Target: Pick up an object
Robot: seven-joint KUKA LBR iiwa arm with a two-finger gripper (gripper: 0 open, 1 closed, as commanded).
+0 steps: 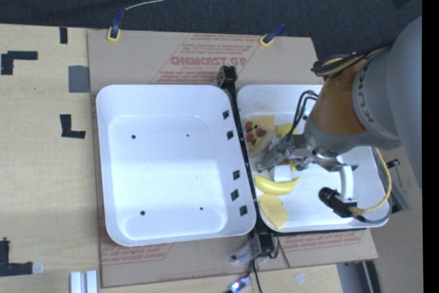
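Gripper [274,156] low over banana [276,184] in right bin [312,217]; grip state — we can't tell. Risk: banana's curved skin slips out, we lift w/ nothing.

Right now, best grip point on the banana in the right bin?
Grip the banana across its thick middle, coming straight down from above. It lies flat, curved, ends tipping up, so its narrow width suits a pinch. The end effector sits just above it in view; a yellow wedge lies close below, so keep clear of that side.
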